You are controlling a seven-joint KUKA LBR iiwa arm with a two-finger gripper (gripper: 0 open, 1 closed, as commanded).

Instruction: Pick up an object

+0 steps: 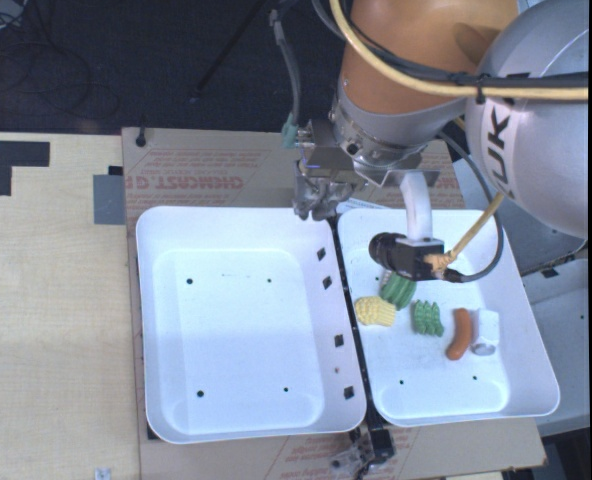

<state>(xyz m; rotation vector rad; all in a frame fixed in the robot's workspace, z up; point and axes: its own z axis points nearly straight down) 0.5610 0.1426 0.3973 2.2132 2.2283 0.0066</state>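
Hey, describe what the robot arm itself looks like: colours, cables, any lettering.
The arm is bulky: rounded silver-grey shells and a glossy orange band above a metallic wrist. A yellow cable loops across the orange, and dark letters, partly cut off, mark the grey shell.

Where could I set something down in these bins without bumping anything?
The whole left bin floor is bare. In the right bin, the near strip below the corn and sausage is free. Its middle is crowded.
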